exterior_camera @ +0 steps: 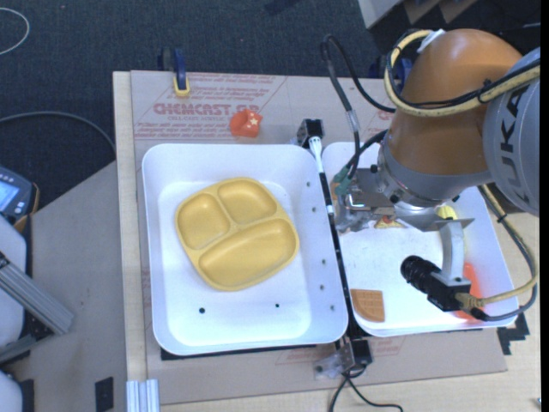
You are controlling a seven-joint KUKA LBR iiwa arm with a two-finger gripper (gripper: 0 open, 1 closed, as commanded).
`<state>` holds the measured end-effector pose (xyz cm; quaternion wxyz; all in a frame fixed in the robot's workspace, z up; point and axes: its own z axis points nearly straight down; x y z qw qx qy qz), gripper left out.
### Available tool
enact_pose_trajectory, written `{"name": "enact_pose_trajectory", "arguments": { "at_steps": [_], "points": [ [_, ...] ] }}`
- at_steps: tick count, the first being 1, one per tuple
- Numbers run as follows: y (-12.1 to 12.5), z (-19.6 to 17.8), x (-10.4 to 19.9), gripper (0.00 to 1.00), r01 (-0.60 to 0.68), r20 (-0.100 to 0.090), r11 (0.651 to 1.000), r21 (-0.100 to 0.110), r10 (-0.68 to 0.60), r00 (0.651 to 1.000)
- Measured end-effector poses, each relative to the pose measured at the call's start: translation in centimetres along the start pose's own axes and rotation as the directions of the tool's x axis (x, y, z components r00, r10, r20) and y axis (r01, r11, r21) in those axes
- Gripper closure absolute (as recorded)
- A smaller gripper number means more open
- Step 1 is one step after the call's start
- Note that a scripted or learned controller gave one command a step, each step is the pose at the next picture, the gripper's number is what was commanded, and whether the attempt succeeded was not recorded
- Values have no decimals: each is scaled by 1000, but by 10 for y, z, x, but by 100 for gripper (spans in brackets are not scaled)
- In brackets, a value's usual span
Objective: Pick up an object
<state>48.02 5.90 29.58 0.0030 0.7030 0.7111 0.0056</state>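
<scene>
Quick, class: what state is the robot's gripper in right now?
Gripper: low over the right white bin; open or shut cannot be told.

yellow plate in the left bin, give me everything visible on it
The yellow plate is a rounded, glossy, plastic-looking dish split by raised ridges into three compartments: two small ones toward the far side, one large toward the near side. It lies flat, right way up, turned slightly askew, near the middle of the left bin. Nothing else touches it.

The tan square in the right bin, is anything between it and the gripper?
Nothing visible lies on or against the tan square near the right bin's front left corner. The arm's wrist hangs over the bin's back; bare white floor separates them. The gripper's fingers are hidden under the wrist.
</scene>
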Motion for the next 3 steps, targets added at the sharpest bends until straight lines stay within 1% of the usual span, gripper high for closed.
{"name": "enact_pose_trajectory", "arguments": {
  "at_steps": [1,2,3],
  "points": [
    [1,-44,126,100,4,-2,1000,5,-4,1000],
    [3,-128,78,100,-15,1,1000,1,15,1000],
    [2,-133,81,100,-10,4,1000,8,10,1000]
  ]
}}
